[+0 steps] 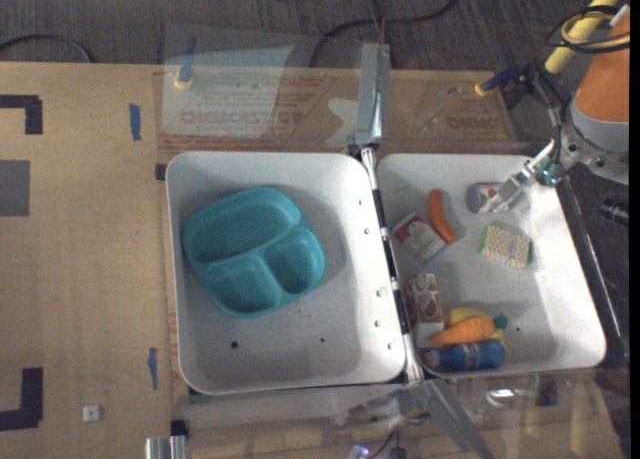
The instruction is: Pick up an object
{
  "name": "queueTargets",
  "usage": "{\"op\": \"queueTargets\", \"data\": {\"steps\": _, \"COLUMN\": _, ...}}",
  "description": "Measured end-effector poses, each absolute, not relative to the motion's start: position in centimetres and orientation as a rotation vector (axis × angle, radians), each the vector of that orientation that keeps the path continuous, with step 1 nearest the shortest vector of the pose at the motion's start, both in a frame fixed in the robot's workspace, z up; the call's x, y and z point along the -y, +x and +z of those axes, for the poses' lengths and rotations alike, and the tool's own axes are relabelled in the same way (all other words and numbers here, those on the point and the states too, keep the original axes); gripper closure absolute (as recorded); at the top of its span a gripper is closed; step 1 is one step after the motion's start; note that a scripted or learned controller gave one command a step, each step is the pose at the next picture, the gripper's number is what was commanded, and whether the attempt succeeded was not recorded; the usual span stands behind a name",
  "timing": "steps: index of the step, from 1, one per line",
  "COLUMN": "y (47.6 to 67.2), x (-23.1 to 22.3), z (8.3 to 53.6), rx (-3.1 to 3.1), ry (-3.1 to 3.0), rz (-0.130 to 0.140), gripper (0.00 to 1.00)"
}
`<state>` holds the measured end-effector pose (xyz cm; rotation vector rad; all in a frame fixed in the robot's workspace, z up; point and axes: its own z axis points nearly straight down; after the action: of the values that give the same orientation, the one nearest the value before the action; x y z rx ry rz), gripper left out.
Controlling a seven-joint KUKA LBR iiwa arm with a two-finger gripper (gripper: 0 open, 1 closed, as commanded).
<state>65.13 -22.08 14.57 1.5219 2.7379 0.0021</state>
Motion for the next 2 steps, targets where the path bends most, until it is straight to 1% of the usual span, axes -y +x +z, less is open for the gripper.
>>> {"op": "queueTargets", "data": {"steps": 1, "y": 65.1, "x": 20.9, "z": 9.7, "rx": -2.708, "ry": 1.575, "rz": 0.003, "gripper": 0.00}}
{"op": "queueTargets", "data": {"steps": 2, "y": 65.4, "x": 14.7, "z": 8.9, "rx": -2.865, "ry": 1.273, "rz": 0.003, "gripper": 0.00}}
